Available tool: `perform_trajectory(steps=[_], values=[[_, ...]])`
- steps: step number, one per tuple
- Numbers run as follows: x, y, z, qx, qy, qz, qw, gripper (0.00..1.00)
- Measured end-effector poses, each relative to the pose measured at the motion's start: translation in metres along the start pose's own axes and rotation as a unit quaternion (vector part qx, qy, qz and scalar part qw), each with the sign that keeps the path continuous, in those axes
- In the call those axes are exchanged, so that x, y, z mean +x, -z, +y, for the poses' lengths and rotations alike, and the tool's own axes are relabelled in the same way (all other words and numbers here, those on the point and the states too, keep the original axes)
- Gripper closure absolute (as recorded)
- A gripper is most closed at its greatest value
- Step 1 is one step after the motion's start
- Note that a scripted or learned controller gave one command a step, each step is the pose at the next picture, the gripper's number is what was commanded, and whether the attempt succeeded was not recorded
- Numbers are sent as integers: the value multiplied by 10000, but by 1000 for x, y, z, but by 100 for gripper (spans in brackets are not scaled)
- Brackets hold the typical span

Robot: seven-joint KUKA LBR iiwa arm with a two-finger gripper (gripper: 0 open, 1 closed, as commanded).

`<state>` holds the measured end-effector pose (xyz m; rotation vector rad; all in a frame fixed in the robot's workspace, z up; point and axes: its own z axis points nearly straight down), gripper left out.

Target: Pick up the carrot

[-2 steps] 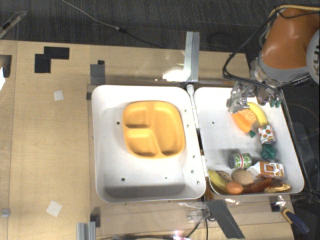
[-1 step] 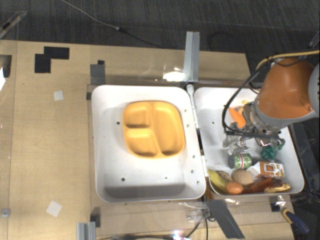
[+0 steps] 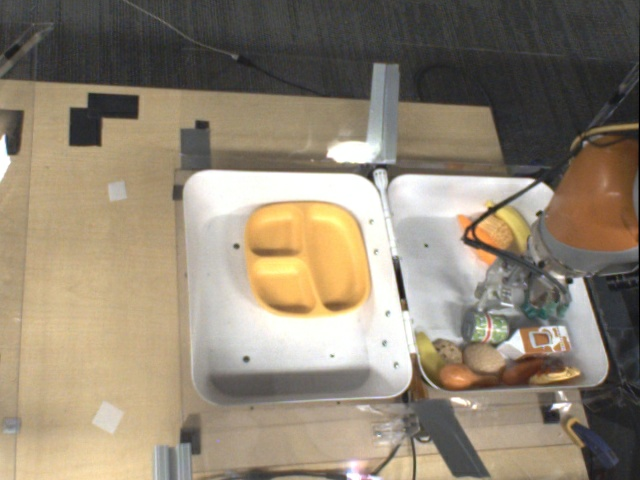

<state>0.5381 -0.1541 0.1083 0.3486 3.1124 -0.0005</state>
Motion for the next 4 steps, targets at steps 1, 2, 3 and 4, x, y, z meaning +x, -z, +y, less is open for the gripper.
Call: perform_trajectory(steps=[1, 2, 3, 4], values=[[-31, 147, -18, 3, -817, -48, 9966, 100], [-14, 82, -31, 14, -4285, 21, 9035, 100], [-11, 44, -46, 25, -5779, 26, 8161, 100], [-76, 36, -34, 22, -6665, 11, 7455, 100]])
